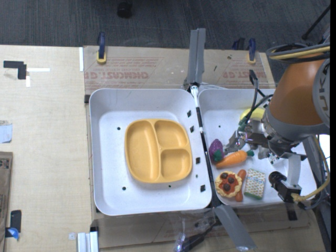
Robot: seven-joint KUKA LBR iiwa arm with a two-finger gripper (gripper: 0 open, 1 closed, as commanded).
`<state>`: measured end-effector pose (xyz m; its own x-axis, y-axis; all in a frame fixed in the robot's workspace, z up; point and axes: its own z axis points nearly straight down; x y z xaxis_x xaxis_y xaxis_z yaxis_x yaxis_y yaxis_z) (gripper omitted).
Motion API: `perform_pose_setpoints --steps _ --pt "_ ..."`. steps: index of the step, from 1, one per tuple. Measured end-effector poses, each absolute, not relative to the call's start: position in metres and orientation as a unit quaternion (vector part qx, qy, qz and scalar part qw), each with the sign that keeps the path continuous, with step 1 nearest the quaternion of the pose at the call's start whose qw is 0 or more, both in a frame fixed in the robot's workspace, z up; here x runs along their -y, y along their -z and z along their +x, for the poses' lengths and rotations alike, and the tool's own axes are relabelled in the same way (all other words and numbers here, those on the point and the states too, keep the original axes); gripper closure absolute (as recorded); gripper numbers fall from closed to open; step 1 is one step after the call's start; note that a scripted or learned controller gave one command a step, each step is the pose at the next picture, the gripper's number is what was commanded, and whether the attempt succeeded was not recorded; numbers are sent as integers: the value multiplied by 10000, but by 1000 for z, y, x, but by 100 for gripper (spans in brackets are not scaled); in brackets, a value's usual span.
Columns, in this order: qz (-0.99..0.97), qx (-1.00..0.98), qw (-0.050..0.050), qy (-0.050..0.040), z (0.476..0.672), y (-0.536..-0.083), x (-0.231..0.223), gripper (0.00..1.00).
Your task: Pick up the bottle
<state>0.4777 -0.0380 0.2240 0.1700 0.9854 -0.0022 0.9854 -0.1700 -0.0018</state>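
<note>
Closest to the camera, along the bottom edge, is the grey metal bracket [233, 234] poking out below where the two bins meet, sitting on the pale wooden worktop [42, 140].

Above that, the left white plastic bin [100, 156] holds just a yellow three-compartment plate [157, 150], lying flat, nothing on it. The right white plastic bin [210, 109] is where the clutter is: a purple toy eggplant-looking piece [216, 149], an orange toy carrot [231, 159] just beside it, a little toy tart with dark berries [229, 183] near the front rim, and a small greenish patterned box [255, 184] right next to the tart.

The bottle? Honestly can't pin it down. There's a yellow object [251, 114] peeking out from under the arm's wrist at the far side of the right bin, and my guess is that's the bottle or part of it, but most of it is hidden, so don't quote me.

The grey-and-orange robot arm [296, 96] hangs over the right bin, and the end effector [247, 139] sits low among the toys, just above the carrot. Whether it's spread wide or pinched, I can't tell, too much cabling and metal in the way.

So I'd call this the approach stage, nothing visibly grasped. Next move needs the end effector lined up on that yellow thing rather than the carrot.
</note>
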Motion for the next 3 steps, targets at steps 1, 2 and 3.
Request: perform_pose_setpoints --steps 1,2,3 --pt "7488 -6628 1 18 501 -356 114 0" --pt "6644 -7474 -9 11 477 -246 163 0" --pt "6227 -7825 -10 11 490 -191 58 0"
